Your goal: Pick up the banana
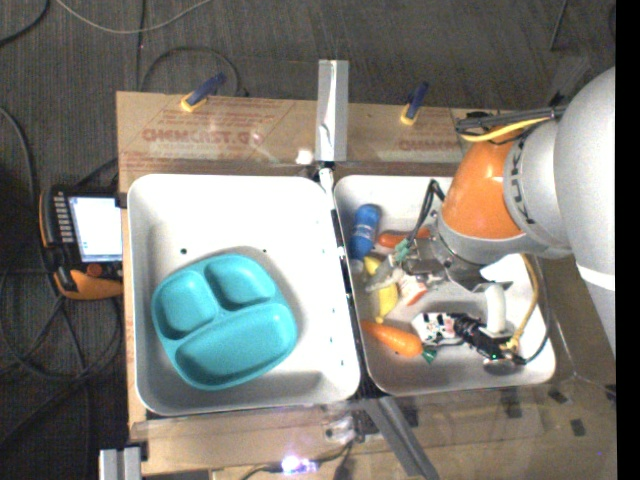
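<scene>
Banana (pixel 384 273) lies in our right bin (pixel 540 368), near its left wall, a yellow shape just below a blue can (pixel 364 226) and above a carrot (pixel 394 339). Part of it is hidden by our own wrist hardware, so its full outline is hard to trace. Our gripper (pixel 408 268) is low in that bin, right at the banana's edge, but the arm's orange band (pixel 478 200) and the cabling crowd the spot, and we cannot tell how the gripper stands or whether anything is in it.

We judge this to be the reach-and-close step: we are down at the fruit, with no lift under way that we can see. Next we need a firm closure on the banana alone, clear of the can and carrot that sit close by, then a straight rise out of the bin.

A teal tray (pixel 226 319) rests in the left bin (pixel 160 196). On the cardboard (pixel 150 138) behind the bins faint reddish print reads something like "CHEMCAST"; we would not swear to the letters. A pendant (pixel 82 230) with a lit screen sits off the bench, its text too small to read.
</scene>
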`<state>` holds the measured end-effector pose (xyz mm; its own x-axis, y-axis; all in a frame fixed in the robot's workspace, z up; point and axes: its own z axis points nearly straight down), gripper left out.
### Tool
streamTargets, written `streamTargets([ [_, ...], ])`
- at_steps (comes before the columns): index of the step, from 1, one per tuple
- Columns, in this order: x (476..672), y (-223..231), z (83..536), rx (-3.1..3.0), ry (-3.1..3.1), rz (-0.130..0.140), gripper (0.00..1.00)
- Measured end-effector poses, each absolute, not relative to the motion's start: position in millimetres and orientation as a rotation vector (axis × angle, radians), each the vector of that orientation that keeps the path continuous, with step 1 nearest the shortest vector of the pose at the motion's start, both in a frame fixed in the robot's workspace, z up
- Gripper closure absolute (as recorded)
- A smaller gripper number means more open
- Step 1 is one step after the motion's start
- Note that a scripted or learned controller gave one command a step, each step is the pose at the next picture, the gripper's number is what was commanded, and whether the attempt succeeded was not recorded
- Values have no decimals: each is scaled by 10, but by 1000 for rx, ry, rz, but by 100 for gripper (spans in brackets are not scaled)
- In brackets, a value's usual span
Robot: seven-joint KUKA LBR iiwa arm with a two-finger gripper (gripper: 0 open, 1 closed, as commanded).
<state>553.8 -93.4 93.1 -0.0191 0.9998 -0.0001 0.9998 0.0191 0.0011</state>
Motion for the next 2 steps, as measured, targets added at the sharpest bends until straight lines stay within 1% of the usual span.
streamTargets([
  [1, 5534, -941, 1015, 2201, 2241, -2, 100],
  [2, 4991, -592, 1822, 2340, 2102, -6, 100],
])
